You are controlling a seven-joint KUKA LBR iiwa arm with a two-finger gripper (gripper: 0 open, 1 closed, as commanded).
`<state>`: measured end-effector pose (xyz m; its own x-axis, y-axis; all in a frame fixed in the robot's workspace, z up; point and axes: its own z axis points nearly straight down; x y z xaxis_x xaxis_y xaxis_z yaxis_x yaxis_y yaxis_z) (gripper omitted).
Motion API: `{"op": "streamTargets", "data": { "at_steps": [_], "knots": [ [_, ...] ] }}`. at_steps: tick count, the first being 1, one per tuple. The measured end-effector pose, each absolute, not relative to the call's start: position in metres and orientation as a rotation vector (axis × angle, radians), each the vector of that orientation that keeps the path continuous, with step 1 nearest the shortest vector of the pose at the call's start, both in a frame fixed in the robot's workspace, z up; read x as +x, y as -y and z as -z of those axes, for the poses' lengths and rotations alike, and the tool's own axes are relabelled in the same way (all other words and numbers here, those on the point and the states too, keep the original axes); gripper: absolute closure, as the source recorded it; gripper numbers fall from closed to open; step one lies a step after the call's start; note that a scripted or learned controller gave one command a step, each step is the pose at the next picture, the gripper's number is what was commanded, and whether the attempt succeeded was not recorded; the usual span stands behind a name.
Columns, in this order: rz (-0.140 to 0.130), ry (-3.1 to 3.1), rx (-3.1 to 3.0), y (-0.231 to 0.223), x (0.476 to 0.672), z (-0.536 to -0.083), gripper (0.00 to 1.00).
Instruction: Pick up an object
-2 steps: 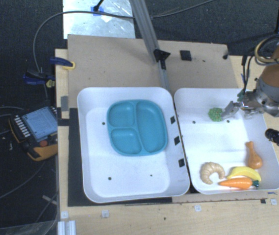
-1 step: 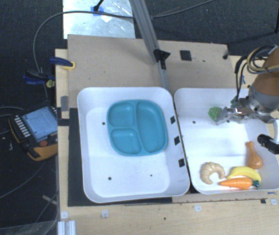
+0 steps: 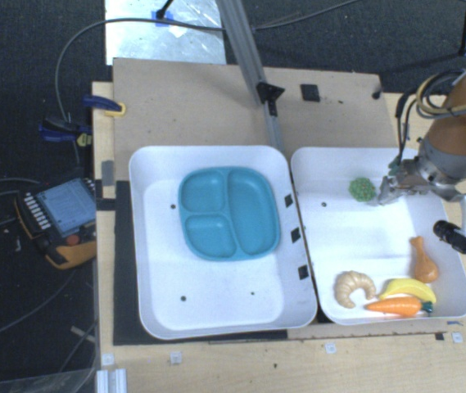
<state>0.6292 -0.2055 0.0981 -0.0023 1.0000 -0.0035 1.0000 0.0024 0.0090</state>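
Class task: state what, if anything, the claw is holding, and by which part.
It cannot be told. The claw sits right beside the broccoli in the right bin.

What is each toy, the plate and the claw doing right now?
Broccoli: in right bin, beside the claw.
Claw: low in right bin, next to broccoli.
Drumstick: lying in right bin.
Croissant: lying near front wall.
Banana: lying against carrot.
Carrot: lying flat by front wall.
Plate: flat in left bin.
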Motion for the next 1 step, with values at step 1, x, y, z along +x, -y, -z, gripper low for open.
{"op": "streamTargets", "data": {
  "at_steps": [1],
  "knots": [
    [-0.006, -2.222, 2.21, 0.2038, 0.6386, -0.1604, 1.0]
  ]
}}
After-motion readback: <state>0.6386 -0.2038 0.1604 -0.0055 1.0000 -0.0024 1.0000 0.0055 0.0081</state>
